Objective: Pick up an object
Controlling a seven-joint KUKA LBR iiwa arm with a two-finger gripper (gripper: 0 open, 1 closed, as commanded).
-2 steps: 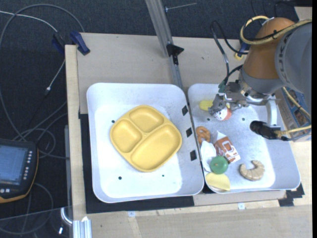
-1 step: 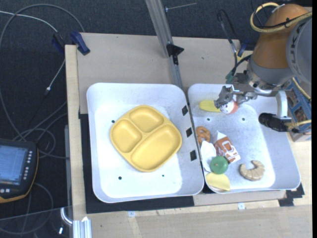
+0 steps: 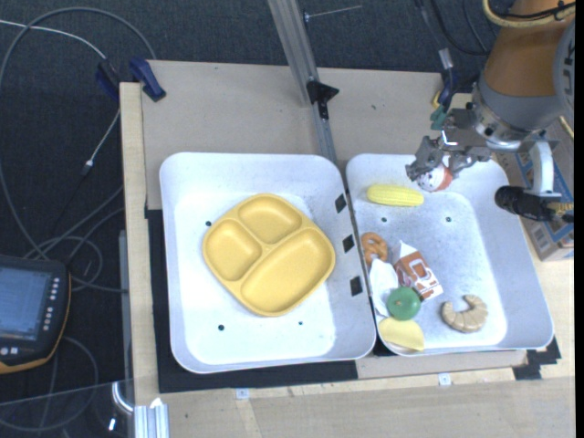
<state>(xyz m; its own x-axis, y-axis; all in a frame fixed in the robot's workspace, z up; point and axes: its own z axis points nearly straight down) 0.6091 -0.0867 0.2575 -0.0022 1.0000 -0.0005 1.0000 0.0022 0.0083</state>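
My gripper (image 3: pixel 431 168) hangs over the back edge of the right bin (image 3: pixel 511 272), just behind a yellow corn cob (image 3: pixel 394 195). A small red and white object (image 3: pixel 442 179) shows right at the gripper's tip, partly covered by it; whether it is gripped or lying in the bin is unclear. Nearer the front of that bin lie a brown pretzel (image 3: pixel 373 245), an orange and white packet (image 3: pixel 417 275), a green ball (image 3: pixel 403 303), a pale yellow piece (image 3: pixel 401 334) and a croissant (image 3: pixel 464 313).
The left bin (image 3: pixel 187 208) holds a yellow divided plate (image 3: pixel 267 254). A metal pole (image 3: pixel 297 35) slants down to the gap between the bins. Cables and a tablet (image 3: pixel 27 313) lie left of the bench.
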